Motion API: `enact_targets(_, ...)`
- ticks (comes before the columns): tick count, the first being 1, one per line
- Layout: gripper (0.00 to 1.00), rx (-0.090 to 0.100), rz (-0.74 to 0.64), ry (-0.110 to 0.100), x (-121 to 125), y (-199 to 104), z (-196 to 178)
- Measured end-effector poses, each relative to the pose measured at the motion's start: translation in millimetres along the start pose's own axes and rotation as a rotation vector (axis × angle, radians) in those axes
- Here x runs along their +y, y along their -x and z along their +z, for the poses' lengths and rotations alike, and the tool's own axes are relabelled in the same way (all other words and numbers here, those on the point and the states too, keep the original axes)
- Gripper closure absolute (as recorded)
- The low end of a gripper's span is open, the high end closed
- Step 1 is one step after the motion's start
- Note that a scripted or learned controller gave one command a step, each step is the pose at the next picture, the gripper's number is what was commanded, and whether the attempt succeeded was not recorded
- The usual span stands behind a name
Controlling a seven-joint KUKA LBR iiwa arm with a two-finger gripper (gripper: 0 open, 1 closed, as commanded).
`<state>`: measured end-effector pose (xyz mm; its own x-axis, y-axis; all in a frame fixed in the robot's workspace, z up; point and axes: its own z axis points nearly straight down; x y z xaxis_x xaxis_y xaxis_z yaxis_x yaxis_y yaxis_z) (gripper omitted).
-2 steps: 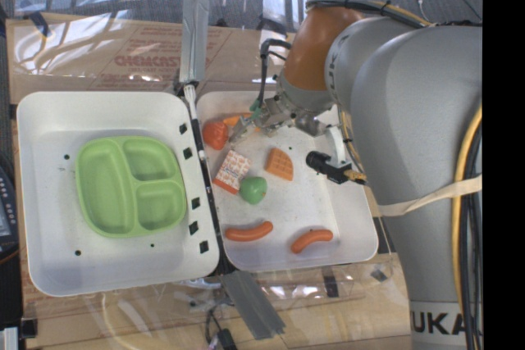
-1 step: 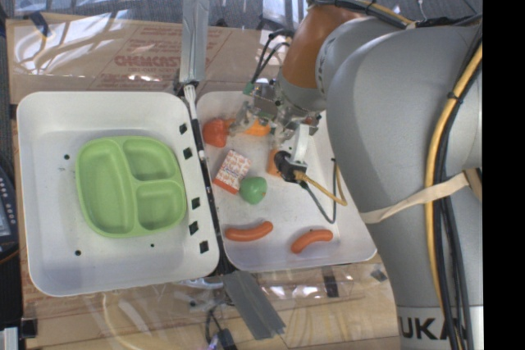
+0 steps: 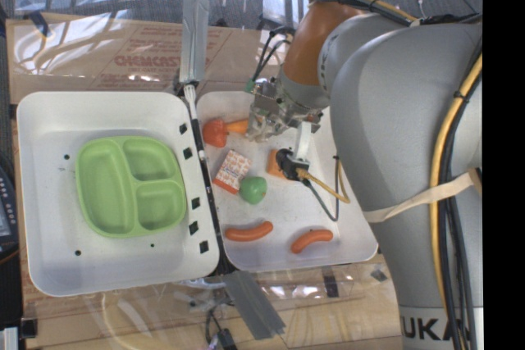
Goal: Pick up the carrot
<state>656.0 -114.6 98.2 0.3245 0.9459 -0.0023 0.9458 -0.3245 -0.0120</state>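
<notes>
The carrot (image 3: 220,131) lies in the right bin (image 3: 353,238) near its back left corner, with a thick red-orange end to the left and a thin orange end pointing right. My gripper (image 3: 262,125) hangs low over the bin just right of the carrot, at its thin end. Whether it touches the carrot is unclear. The grey wrist and orange band rise behind the gripper and hide the bin's back right part.
The right bin also holds a small carton (image 3: 232,170), a green round piece (image 3: 253,190), an orange piece (image 3: 276,165) and two sausages (image 3: 248,232) (image 3: 312,240). A green divided plate (image 3: 131,184) lies in the left bin (image 3: 41,258). A cable loops by the gripper.
</notes>
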Motion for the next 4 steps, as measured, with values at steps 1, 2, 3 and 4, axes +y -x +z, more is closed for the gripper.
enact_targets(1, 0.0, 0.0, -0.001, -0.001, -0.2, -0.4, 0.2)
enact_targets(2, 1.0, -0.002, -0.006, -0.004, -0.4, -0.6, -7.8)
enact_targets(3, 0.0, -0.001, -0.007, -0.005, -0.5, -0.9, -7.6)
enact_targets(4, 0.0, 0.001, -0.187, 0.008, 23.5, 66.8, 7.7)
